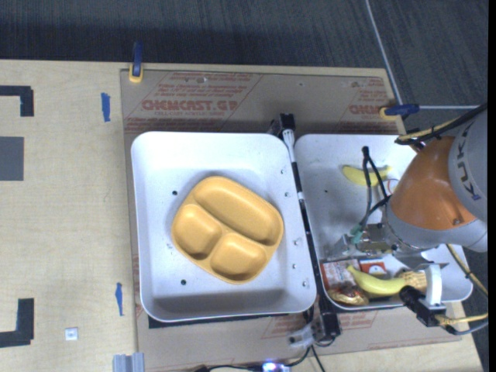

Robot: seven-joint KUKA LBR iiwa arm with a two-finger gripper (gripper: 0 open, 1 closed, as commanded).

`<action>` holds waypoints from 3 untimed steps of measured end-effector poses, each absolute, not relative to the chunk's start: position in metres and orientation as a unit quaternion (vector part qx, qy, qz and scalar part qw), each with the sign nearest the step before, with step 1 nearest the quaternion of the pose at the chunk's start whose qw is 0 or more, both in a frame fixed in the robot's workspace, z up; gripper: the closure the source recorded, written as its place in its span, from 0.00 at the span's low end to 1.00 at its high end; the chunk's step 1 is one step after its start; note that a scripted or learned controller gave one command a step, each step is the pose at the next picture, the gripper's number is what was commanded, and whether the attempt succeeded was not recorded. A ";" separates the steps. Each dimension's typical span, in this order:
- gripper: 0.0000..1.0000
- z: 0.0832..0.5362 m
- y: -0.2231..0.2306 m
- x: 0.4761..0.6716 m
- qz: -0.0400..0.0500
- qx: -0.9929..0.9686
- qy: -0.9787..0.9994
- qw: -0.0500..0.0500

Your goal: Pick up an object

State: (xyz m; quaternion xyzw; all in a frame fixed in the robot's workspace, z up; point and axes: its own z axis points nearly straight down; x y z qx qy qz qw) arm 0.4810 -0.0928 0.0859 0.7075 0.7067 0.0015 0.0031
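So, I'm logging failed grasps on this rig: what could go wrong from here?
1. The banana lies partly on a packet by the right bin's near wall. The gripper, close above, could catch both or scrape the wall.
2. The yellow divided tray in the left bin looks too broad for a two-finger grasp.

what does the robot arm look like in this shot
The arm has a smooth, rounded grey casing with a wide orange band above the wrist. Black letters, cut off at the picture's edge, are printed on the grey shell. Thin black cables loop out beside the band.
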 end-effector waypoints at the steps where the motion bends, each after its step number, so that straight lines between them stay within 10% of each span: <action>1: 0.00 0.086 -0.093 0.481 0.002 0.708 0.707 0.003; 3: 0.00 0.086 -0.093 0.481 0.002 0.707 0.707 0.003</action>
